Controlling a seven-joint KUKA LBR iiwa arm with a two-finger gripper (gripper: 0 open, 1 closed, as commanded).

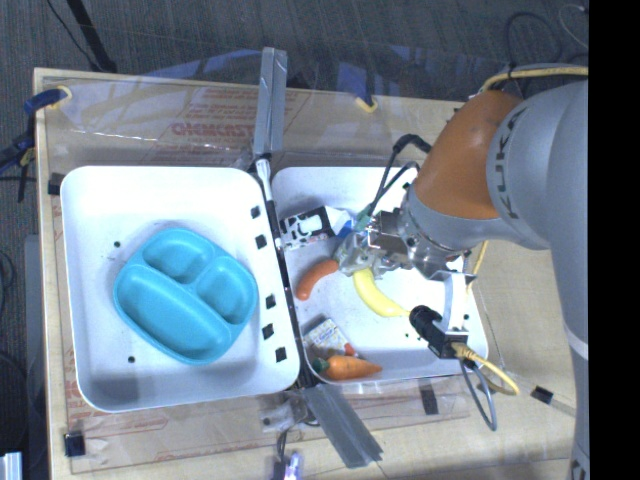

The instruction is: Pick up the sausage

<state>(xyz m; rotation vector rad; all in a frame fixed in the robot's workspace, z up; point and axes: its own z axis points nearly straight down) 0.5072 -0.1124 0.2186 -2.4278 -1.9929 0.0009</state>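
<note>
The sausage (316, 277), a short orange-red piece, lies tilted on the floor of the right bin (440, 358) near its left wall. My gripper (357, 256) hangs just to the right of the sausage's upper end, close above the bin floor. Its metal fingers are bunched together in the view and I cannot make out how they stand. Nothing shows between them. The grey arm with its orange band (470, 168) covers the bin's right half.
A yellow banana (377, 295) lies right below the gripper. A carrot (349, 368) and a small packet (322, 332) sit at the bin's front. A black-and-white box (305, 225) lies at the back left. The left bin (90, 368) holds a blue divided plate (185, 293).
</note>
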